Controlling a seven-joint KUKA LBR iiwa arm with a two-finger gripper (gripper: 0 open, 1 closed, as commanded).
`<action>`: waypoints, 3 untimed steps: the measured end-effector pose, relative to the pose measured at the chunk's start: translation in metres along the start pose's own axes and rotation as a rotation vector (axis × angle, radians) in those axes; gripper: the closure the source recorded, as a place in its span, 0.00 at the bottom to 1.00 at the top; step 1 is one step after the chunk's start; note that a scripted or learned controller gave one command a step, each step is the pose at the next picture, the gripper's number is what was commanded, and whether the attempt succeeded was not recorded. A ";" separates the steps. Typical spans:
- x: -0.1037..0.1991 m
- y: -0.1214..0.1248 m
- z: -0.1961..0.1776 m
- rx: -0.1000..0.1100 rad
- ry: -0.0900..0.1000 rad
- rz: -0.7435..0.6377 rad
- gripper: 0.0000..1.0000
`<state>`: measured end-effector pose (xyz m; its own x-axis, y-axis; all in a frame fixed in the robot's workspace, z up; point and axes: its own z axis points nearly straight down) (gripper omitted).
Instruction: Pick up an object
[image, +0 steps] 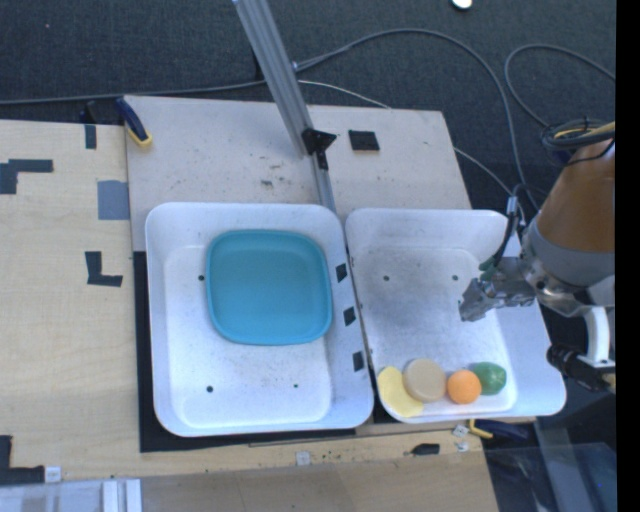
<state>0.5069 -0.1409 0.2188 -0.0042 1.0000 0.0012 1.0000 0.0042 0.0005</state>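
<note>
Along the front edge of the right bin (400, 235) lie four small items in a row: a yellow piece (393, 392), a tan round disc (424, 378), an orange ball (463, 387) and a green lump (490, 376). My gripper (476, 303) hangs above the right side of that bin, a short way behind the green lump and the orange ball. Nothing shows between its fingers. Its grey wrist and orange band rise to the right.
The left bin (175, 340) holds a square teal plate (268, 286). A metal pole (290, 100) slants up from between the bins. Cables (480, 70) loop over the dark floor at the back right.
</note>
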 end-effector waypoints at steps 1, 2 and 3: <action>0.054 0.003 -0.010 0.000 0.000 0.000 1.00; 0.115 0.011 -0.015 0.001 0.000 0.000 1.00; 0.164 0.015 -0.003 0.002 -0.001 0.001 1.00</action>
<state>0.5217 0.0230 0.2222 -0.0037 1.0000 0.0005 1.0000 0.0037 -0.0018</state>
